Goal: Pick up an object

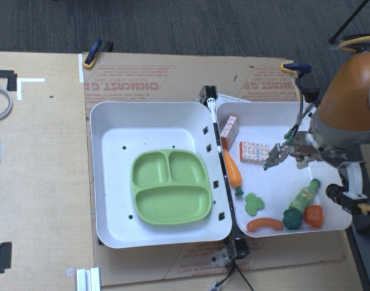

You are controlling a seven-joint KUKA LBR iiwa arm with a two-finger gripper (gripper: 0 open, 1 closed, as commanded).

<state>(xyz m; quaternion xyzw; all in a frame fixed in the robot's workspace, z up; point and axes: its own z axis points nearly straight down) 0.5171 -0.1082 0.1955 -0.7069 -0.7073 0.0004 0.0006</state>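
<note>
the small pink-and-white box (254, 152) lies flat in the right bin (275, 115), just left of the gripper (275, 157), whose fingers stand slightly apart with nothing between them. a carrot (233, 170) lies by the divider, a green bottle (304, 196) near the front, and a green divided plate (171, 187) sits in the left bin (106, 162)

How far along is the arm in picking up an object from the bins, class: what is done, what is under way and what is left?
Done: the arm has reached over the right bin, which holds the toy food. Under way: the gripper hangs beside the small pink-and-white box, with nothing visibly between its fingers. Left: closing on an item and lifting it. The carrot, sausage and bottle lie in that bin; the green plate sits in the left bin.
</note>
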